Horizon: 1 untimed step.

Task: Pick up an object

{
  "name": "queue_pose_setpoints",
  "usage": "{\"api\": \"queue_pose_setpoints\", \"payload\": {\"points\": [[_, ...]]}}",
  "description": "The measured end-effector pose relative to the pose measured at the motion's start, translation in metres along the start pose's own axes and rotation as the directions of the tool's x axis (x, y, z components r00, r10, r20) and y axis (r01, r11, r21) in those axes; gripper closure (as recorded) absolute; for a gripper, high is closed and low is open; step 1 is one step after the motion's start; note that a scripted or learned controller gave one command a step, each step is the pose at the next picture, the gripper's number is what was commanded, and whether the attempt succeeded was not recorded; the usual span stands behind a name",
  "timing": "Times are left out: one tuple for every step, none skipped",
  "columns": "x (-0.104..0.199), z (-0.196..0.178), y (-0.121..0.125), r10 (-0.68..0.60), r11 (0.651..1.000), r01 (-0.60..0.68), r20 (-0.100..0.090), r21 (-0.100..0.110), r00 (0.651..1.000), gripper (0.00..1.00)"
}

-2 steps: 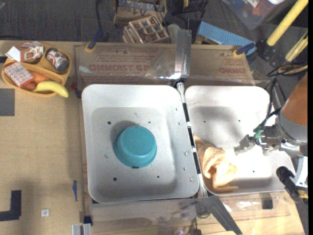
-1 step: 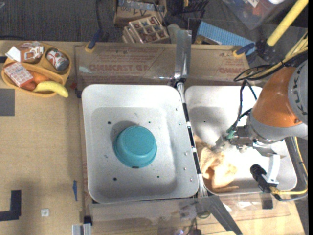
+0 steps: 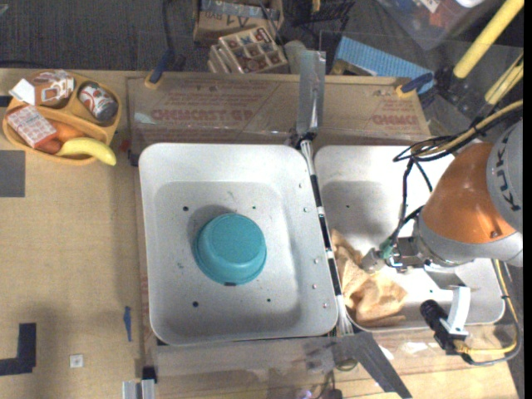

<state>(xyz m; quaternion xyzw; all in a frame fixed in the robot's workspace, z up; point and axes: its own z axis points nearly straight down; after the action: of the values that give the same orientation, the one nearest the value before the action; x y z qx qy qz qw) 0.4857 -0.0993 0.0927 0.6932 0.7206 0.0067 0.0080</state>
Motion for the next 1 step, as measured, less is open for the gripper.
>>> {"api": "queue_pose_setpoints", "payload": {"points": [[-0.0045, 0.0009, 0.0867, -0.132, 0.991, 0.132, 0.002, 0.001, 0.991, 0.00]]}}
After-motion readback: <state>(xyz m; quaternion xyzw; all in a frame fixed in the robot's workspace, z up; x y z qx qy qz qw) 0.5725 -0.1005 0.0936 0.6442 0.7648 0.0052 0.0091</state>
